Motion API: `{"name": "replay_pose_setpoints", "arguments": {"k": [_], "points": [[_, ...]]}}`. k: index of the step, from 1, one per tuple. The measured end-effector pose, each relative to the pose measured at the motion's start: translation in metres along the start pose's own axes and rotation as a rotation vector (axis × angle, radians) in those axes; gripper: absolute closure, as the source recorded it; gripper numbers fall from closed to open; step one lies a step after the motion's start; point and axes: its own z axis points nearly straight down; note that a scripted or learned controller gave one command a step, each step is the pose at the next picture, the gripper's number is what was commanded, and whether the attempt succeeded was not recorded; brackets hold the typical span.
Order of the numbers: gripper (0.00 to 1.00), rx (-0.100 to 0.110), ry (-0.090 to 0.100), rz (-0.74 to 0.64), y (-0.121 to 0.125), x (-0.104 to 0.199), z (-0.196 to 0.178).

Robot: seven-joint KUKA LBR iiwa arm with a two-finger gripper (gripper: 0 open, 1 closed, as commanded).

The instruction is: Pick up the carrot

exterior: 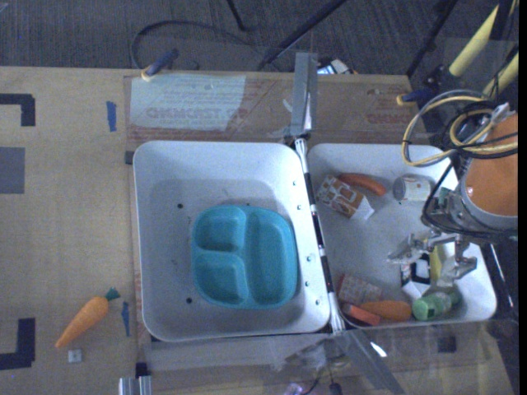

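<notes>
An orange carrot (387,309) lies along the front wall of the right bin (387,230). My gripper (434,259) hangs over that bin's right half, a little behind and to the right of this carrot and not touching it. Its fingers are spread open over a yellow item (435,263) and a black-and-white piece. A second carrot (83,320) with a green top rests on the bench outside the bins, at the front left. An orange-red stick-shaped item (363,183) sits at the back of the right bin.
The left bin (165,179) holds a blue divided plate (244,255). The right bin also has a small printed carton (339,196), a white cylinder (412,188), a green item (432,306) and a red piece (361,314). Cables loop above the arm.
</notes>
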Motion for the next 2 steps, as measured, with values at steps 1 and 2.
{"name": "replay_pose_setpoints", "arguments": {"k": [1,2], "points": [[0.0,0.003,0.0,-0.271,0.019,0.011,0.018],[0.0,0.01,-0.005,-0.53,0.005,0.037,0.062]]}}
